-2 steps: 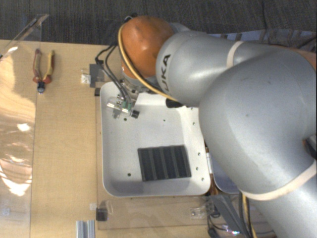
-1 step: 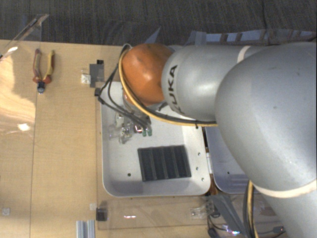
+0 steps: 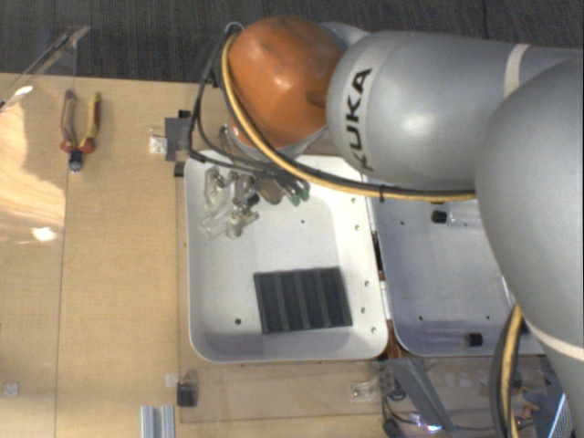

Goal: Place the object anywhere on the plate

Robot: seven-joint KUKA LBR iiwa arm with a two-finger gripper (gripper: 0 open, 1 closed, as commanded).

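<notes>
Gripper (image 3: 228,203), translucent-fingered, low over the left bin (image 3: 205,327) toward its 11 o'clock corner; whether it is apart or together cannot be told, and nothing is visibly between its tips. Dark ribbed plate (image 3: 302,300) lies flat in the same bin at 5 o'clock from the gripper, apart from it. Task object: not identifiable. Pliers (image 3: 78,130) lie on the bench (image 3: 109,290) at far 10 o'clock. Step judged: pickup attempt; next calls for a confirmed hold, then carry toward 5 o'clock.
</notes>
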